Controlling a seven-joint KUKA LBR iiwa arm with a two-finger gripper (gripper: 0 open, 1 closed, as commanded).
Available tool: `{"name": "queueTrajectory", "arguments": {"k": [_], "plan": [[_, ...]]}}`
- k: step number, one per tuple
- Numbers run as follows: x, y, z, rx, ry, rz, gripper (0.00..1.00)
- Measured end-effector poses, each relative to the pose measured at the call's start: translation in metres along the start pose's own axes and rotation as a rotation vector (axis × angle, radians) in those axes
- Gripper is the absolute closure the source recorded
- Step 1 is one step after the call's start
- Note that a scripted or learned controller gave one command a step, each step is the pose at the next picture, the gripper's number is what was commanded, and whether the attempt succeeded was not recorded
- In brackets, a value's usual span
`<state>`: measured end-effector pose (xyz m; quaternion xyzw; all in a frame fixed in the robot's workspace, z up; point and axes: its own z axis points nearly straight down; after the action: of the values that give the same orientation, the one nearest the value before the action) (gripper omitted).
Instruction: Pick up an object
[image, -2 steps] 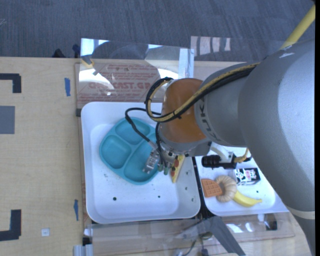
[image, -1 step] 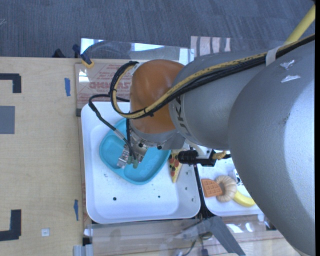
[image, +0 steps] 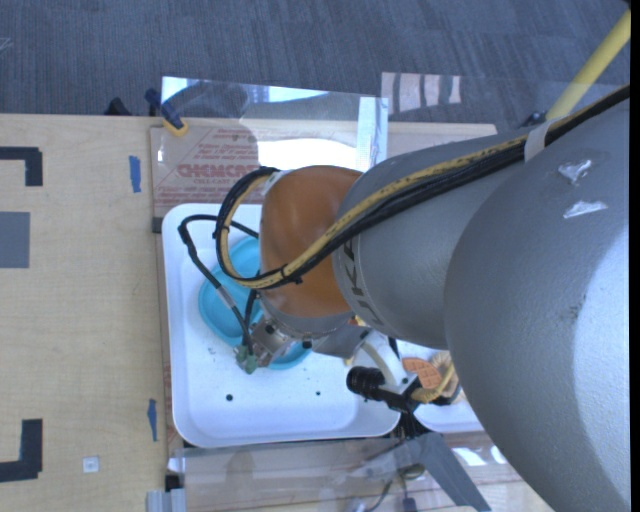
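The grey arm with its orange band (image: 305, 240) reaches from the right and hangs low over the left white bin (image: 200, 400). A light blue, bowl-like object (image: 216, 305) lies in that bin, mostly hidden under the wrist. My gripper (image: 250, 355) sits at the blue object's near edge, right above the bin floor. An orange, ridged object (image: 424, 373) shows by the rim between the two bins, partly covered by the arm.
The right bin (image: 455, 415) is almost wholly hidden by the arm. A clear plastic sheet (image: 270, 130) stands behind the left bin. Wooden bench top (image: 80, 300) lies to the left. Bare white floor fills the front of the left bin.
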<state>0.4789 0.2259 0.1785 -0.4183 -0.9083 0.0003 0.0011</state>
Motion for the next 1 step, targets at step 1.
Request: {"name": "queueTrajectory", "arguments": {"k": [1], "plan": [[-0.0297,0.0195,-0.0112,-0.002,-0.002,0.587,1.00]]}}
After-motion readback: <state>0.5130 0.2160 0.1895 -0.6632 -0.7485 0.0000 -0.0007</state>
